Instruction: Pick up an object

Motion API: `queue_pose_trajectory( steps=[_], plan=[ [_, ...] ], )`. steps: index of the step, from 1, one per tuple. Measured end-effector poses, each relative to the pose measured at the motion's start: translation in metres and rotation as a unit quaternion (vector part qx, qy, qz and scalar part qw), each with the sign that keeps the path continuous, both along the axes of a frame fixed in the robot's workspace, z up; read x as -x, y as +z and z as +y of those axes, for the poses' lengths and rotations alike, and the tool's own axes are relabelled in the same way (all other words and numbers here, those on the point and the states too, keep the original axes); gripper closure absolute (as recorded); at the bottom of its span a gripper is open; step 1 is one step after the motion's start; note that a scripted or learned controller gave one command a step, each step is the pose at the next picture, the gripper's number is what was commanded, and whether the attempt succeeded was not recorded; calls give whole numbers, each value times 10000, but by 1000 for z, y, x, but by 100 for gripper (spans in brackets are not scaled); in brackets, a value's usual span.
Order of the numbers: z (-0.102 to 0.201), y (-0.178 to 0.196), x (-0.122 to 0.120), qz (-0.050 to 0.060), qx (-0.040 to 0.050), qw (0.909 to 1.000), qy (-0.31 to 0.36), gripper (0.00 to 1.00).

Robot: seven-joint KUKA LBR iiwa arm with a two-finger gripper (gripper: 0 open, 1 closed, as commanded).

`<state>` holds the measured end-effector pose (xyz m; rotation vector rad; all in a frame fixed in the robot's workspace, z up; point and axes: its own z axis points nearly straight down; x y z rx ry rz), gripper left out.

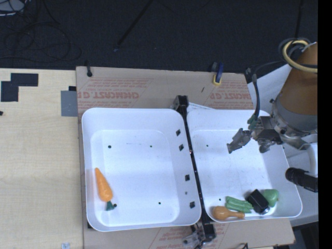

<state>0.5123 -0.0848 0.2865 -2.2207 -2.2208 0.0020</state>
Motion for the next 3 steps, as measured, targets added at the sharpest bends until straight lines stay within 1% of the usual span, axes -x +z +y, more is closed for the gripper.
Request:
queue_pose_trajectory(
  steps=[1,2,3],
  plan=[
    [-68,112,4,-59,27,10000,-28,0],
    [-107,220,20,-62,28,10000,-17,0],
    [-123,251,-88,-20,12,10000,21,0]
  ],
)
